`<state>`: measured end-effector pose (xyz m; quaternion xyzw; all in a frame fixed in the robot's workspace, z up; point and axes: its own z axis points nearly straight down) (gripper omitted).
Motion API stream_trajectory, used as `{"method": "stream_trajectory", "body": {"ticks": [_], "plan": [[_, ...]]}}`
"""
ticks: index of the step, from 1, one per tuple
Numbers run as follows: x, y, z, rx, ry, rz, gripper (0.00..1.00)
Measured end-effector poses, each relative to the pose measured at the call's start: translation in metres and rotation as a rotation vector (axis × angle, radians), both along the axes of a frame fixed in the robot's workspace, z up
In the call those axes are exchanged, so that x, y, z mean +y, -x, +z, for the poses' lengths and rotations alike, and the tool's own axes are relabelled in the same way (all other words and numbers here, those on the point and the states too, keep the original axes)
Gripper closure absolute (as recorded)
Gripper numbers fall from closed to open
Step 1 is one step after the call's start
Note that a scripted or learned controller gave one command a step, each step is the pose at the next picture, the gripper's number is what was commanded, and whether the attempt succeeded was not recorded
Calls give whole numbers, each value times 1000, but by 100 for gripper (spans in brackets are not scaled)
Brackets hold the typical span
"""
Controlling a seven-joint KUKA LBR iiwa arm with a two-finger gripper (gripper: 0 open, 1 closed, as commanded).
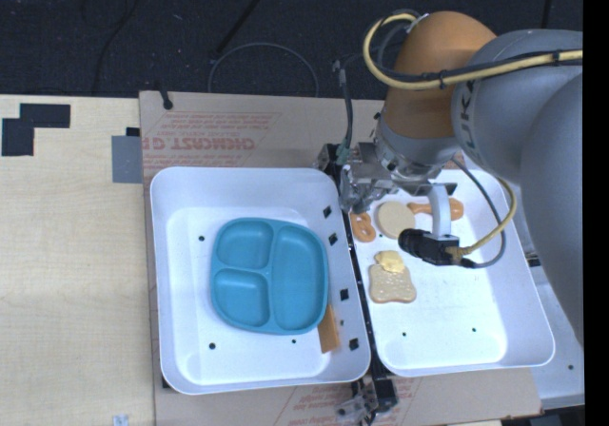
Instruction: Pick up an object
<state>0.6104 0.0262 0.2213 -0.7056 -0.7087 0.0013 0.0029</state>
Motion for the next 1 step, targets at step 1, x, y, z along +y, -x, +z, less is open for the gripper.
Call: {"method": "stream_trajectory", "body": {"ticks": [1], "plan": [[52,-13,-2,-4,1,-1,100]]}}
